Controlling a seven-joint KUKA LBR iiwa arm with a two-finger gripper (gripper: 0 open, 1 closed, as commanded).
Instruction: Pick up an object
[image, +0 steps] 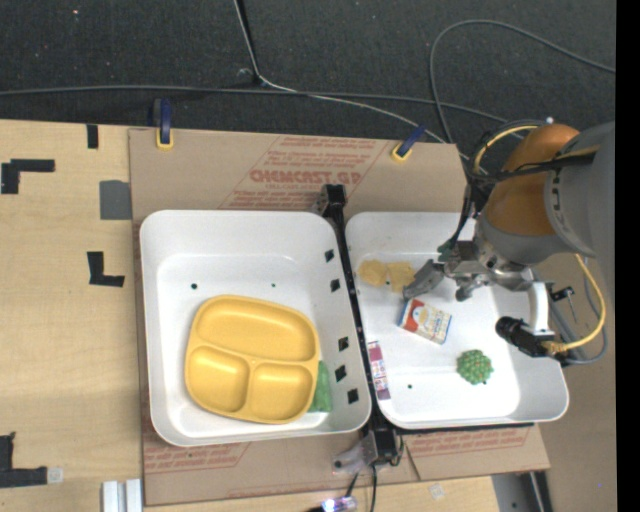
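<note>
Hovering above right bin (540, 400), gripper (445, 283) jaws spread apart (holding nothing), just above small carton (425, 321).

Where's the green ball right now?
The green ball lies in the right bin, toward its near right corner, just right of and below the small box and below the gripper.

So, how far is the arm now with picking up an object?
Nothing looks picked up yet. The gripper is low over the right bin, its fingers spread with nothing between them, just above the small box. The box, the tan cookie-like piece and the green ball all lie on the bin floor. Left to do: close on one object and lift it.
</note>
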